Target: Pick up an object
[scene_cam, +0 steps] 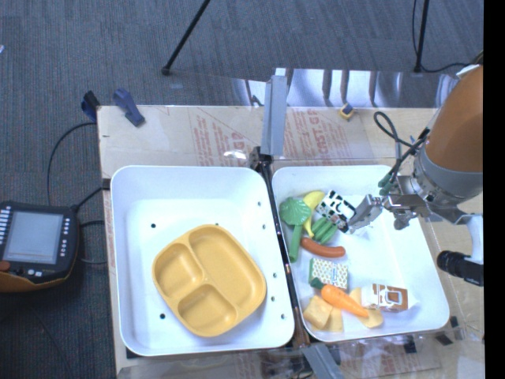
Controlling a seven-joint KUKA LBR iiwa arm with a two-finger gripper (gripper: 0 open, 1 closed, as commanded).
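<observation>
Fingers (364, 212) just right of black-and-white toy (338, 207); hotdog (323, 249) below

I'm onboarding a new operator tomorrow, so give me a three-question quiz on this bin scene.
1. True or false: the yellow divided tray lies in the left bin.
2. Multiple choice: the carrot lies A) beside the tray, B) in the right bin, C) on the floor.
3. Fill in: the gripper hangs over the ___ bin, near the black-and-white toy.

Key: 1 true; 2 B; 3 right.
</observation>
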